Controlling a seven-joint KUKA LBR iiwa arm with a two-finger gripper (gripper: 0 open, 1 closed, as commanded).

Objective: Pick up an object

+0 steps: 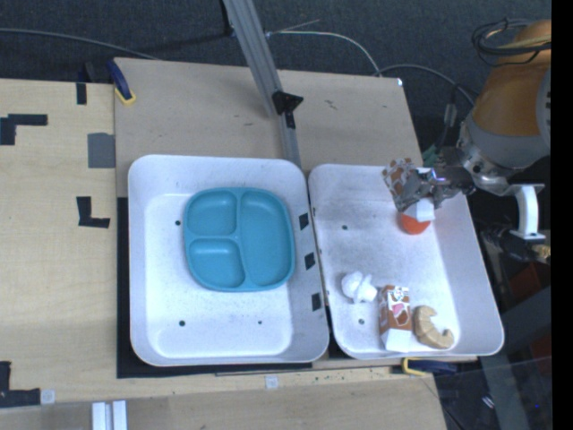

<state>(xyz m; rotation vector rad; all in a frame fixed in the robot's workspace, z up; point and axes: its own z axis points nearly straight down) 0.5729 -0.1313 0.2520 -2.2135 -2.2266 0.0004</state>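
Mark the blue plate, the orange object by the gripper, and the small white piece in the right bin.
blue plate [239, 238], camera view, centre divider.
orange object [414, 225], camera view, its lower rounded face.
small white piece [358, 286], camera view, its middle.

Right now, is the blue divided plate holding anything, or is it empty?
Empty. The blue divided plate lies flat in the left bin, and all three of its compartments show bare blue surface.

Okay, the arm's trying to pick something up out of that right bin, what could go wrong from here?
1. The tool sits by the right bin's far rim, so it may scrape the wall as it moves.
2. The orange and white object just below it looks rounded and could roll or slip aside.
3. The carton, the tan piece and the small white object lie crowded together in the near corner, which makes a clean single pick there harder.
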